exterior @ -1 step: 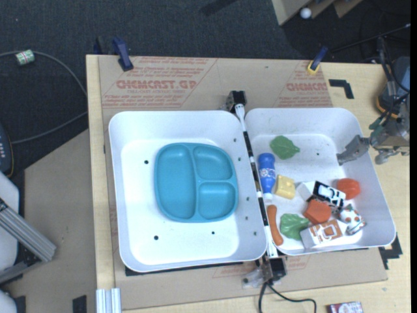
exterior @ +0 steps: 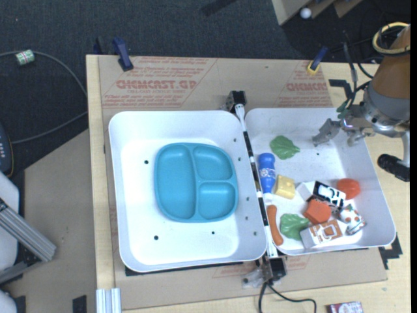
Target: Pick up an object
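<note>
Red "CHEMCAST G.P" printed on the brown protective sheet [exterior: 156,83] behind the bins; repeated, partly cut off, at right

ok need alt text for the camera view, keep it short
The robot's hand hovers over the back of the right bin, which holds a pile of small toys. The left bin holds a blue divided plate.

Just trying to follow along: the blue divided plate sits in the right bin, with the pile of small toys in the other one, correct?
Not quite. The camera view shows the blue divided plate in the left bin. The pile of small toys does sit in the other one, the right bin, where the tool hangs over the upper part.
</note>
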Tool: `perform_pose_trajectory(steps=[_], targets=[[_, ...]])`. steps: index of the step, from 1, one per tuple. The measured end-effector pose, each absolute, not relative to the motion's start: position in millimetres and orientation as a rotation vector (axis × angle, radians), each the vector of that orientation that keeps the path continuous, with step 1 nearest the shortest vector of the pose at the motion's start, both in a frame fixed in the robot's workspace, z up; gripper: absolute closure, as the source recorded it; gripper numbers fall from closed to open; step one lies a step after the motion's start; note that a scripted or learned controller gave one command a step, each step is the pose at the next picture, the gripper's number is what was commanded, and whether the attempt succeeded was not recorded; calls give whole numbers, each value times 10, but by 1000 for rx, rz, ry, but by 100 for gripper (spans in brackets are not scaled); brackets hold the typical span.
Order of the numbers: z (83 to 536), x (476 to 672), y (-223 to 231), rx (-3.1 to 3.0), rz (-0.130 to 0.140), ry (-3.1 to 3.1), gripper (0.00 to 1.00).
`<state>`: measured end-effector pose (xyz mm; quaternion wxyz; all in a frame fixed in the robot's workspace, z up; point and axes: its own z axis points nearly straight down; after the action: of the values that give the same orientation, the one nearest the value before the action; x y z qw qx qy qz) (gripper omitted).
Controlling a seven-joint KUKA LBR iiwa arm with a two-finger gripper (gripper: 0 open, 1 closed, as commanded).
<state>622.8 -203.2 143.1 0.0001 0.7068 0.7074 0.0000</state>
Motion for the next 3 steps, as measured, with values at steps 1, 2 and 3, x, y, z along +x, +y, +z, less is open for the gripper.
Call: perform_pose_trajectory(steps=[1,2,3], targets=[[1219,6671,-1448,2218,3,2222,0],[845,6663,-907,2221,-1,2225,0],[849,6665,-996,2221,-1,2221,0]])
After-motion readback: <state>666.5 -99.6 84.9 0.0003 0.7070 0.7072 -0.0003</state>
